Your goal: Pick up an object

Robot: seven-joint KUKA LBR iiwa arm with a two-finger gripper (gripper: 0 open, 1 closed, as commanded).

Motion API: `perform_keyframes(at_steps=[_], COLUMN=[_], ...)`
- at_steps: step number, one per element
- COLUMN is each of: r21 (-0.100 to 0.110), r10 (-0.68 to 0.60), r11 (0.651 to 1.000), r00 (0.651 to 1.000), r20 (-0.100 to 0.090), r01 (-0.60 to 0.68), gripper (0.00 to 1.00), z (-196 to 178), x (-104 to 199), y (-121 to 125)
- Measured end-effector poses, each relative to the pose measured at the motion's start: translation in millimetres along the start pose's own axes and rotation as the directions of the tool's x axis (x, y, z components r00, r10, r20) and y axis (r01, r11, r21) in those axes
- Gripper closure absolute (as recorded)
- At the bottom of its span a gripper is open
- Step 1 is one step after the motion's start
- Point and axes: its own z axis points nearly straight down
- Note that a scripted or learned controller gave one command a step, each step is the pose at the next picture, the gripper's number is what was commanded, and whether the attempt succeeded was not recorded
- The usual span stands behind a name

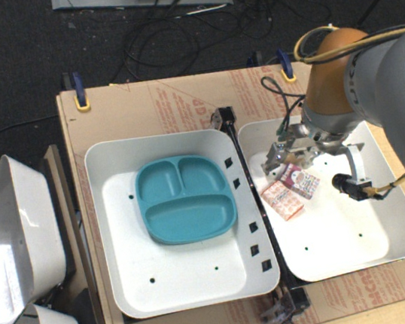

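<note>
My gripper (281,157) hangs low over the upper left part of the right bin (353,248), reaching in from the right. Just below it lie two small packets side by side: a pink and red one (282,200) nearer the bin's left wall, and a purple and white one (303,181) to its right. The gripper sits right above the top edges of both packets, close to or touching them. I see nothing lifted off the bin floor.
The left bin (130,283) holds a teal divided plate (186,199) in its middle. A black divider (250,188) runs between the two bins. The bulky grey arm (381,83) covers the right bin's upper right corner.
</note>
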Motion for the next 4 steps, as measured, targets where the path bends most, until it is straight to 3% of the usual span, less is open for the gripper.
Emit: perform_keyframes(at_steps=[1, 3, 4], r21=[-0.003, -0.009, -0.002], r10=[0.000, -0.002, -0.007], r11=[1.000, 1.000, 1.000], r00=[1.000, 1.000, 1.000], r20=[0.001, 0.001, -0.003], r01=[0.000, 0.002, 0.007], gripper=[1.00, 1.00, 1.00], z=[-11.2, -116.3, -130.4], x=[0.1, -9.9, 43.6], y=[0.8, 3.2, -9.5])
